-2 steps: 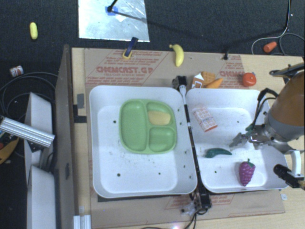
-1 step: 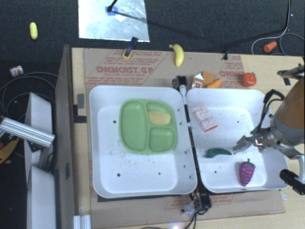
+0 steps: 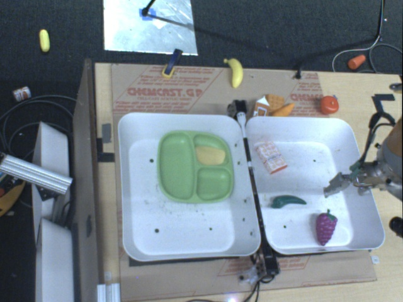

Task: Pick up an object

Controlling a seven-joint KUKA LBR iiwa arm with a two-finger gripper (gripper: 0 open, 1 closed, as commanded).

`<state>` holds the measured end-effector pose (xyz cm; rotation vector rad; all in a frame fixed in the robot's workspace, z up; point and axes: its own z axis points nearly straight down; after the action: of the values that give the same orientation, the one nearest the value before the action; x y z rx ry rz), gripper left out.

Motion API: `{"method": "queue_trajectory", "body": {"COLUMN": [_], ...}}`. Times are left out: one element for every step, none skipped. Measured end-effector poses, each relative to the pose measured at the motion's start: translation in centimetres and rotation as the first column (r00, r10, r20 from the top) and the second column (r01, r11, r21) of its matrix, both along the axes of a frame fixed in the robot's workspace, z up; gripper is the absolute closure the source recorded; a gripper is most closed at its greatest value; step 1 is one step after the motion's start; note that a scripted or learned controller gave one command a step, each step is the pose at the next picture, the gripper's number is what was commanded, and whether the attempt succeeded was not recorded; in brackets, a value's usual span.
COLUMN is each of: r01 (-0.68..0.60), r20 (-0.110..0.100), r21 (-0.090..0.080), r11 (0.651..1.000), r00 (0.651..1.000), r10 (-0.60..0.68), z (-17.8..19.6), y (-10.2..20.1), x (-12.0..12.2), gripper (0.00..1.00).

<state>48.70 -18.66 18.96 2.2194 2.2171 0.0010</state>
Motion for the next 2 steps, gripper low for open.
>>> {"method": "queue_trajectory", "body": {"r01": [-0.001,-0.006], "r20": [-0.009,0.002], "r21": [0.004,0.001], "r11": [1.000,1.000], "r00": [1.000,1.000], "r10": [0.001,0.006], "z": [-7.6,-2.6], "y": [-0.2,1.3], "x": [-0.2,0.1], "gripper": [0.00,0.00]}}
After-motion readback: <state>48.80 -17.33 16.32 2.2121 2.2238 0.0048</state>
